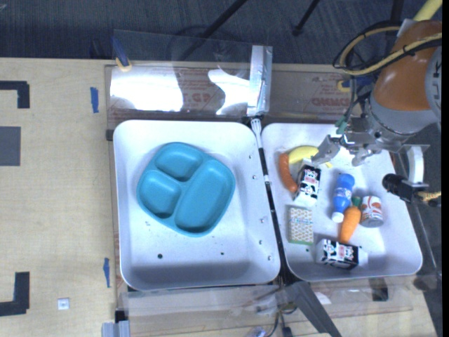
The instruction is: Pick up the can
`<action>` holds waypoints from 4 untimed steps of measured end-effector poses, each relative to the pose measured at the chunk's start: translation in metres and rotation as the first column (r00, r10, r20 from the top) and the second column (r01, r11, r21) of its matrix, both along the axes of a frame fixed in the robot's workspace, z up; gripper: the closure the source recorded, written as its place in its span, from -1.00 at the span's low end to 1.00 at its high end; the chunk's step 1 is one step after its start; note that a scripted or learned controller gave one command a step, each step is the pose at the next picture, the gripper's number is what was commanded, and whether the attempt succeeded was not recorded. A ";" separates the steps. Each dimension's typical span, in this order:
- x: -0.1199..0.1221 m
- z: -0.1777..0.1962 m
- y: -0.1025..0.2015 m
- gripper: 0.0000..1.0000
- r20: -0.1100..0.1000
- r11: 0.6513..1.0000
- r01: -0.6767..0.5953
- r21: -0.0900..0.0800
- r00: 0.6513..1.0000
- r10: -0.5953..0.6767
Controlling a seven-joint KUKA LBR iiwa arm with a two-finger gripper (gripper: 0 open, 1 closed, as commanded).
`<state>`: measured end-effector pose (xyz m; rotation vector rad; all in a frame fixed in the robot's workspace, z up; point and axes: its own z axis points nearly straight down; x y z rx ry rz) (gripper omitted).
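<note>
The can (372,210) is small, red and white, and lies near the right side of the right bin (400,258). An orange carrot (351,224) rests against its left side. My gripper (344,151) hangs over the back of that bin, up and to the left of the can and well apart from it. Its fingers (327,148) are spread open with nothing between them. The orange-banded arm comes in from the upper right.
The right bin also holds a banana (303,154), an orange sausage-shaped piece (286,172), a cow-print carton (308,184), a blue bottle (342,192), a patterned box (301,225) and a second cow-print carton (339,253). A blue divided plate (185,187) sits in the left bin (133,258).
</note>
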<state>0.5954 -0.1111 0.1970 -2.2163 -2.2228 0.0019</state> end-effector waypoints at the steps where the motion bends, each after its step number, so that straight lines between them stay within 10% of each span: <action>1: -0.047 0.119 0.059 -1.00 0.007 0.836 -0.549 -0.004 0.836 0.549; 2: -0.046 0.129 0.058 1.00 0.012 0.838 -0.546 -0.009 0.838 0.546; 3: 0.011 0.239 0.054 1.00 0.006 0.752 -0.659 -0.005 0.752 0.659; 4: 0.012 0.251 0.054 1.00 0.011 0.751 -0.660 -0.011 0.751 0.660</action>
